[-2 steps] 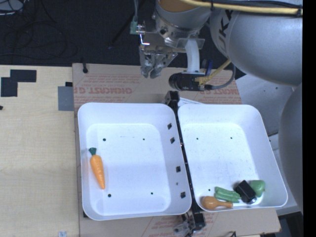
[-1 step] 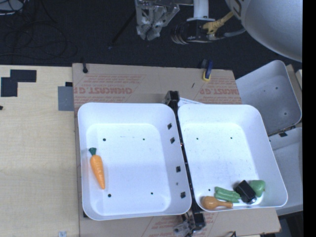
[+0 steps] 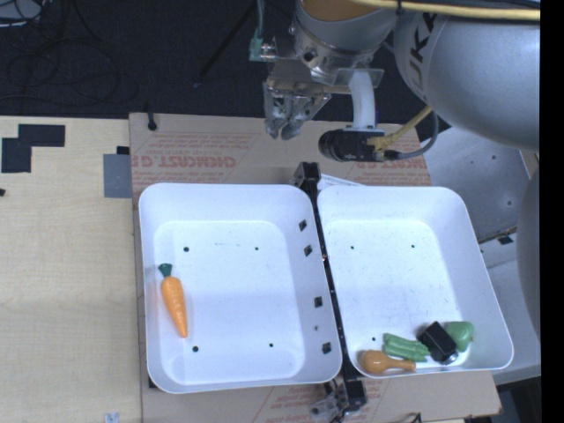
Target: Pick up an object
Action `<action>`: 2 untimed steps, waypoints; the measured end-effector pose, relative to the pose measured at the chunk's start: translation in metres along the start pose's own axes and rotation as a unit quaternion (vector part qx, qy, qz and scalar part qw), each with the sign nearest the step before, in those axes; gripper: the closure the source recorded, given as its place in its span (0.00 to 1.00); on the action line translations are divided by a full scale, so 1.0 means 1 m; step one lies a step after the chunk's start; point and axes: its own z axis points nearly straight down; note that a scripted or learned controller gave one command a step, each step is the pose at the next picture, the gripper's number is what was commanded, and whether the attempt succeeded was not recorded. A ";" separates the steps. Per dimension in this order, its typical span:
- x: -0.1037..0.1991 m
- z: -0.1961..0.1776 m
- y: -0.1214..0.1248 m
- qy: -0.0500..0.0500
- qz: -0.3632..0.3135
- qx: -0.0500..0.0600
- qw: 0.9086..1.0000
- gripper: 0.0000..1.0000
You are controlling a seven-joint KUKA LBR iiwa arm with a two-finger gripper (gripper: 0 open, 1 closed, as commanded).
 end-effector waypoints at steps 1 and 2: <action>0.042 0.132 0.000 0.001 -0.005 0.000 1.000 1.00; 0.039 0.112 0.002 0.002 -0.003 -0.005 1.000 1.00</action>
